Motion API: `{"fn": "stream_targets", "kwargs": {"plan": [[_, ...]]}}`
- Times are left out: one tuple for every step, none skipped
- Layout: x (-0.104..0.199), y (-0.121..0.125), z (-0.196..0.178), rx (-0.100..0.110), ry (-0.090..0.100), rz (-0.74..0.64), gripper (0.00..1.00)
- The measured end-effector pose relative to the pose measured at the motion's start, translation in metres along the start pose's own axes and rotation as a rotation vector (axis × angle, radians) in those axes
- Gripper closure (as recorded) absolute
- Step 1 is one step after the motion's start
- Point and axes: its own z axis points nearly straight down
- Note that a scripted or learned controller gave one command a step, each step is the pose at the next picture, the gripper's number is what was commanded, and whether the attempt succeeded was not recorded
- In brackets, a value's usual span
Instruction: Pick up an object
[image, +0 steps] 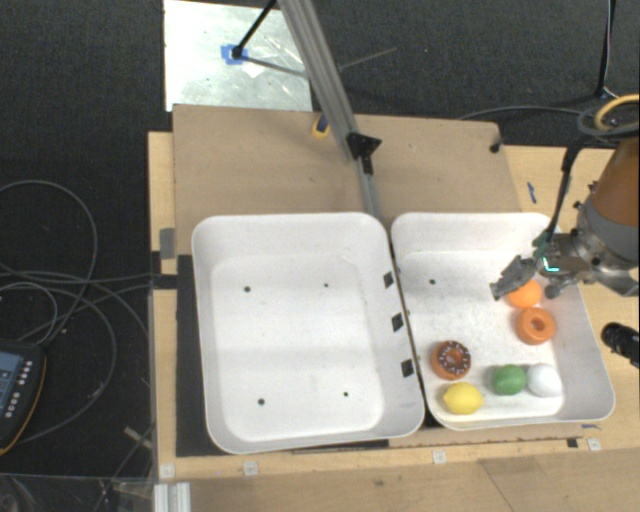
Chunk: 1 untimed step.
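Observation:
My gripper (528, 282) hangs over the upper right part of the right bin (452, 285). Its two dark fingers (504, 283) are spread apart, so it is open. A small orange ball-like object (523, 295) lies on the bin floor between the fingertips, partly hidden by them. Just below it lies an orange ring (536, 325). A brown sprinkled donut (452, 359), a yellow lemon (462, 398), a green lime (508, 379) and a white ball (544, 380) lie along the bin's near side.
The left bin (290, 330) sits beside the right one, with black clips (397, 321) along the shared edge. A grey pole (335, 90) slants across the back of the bench. Cables lie on the floor at left.

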Motion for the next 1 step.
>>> {"fn": "stream_targets", "kwargs": {"plan": [[-0.0001,0.0007,-0.0018,-0.004,-0.001,0.001,0.00]]}}
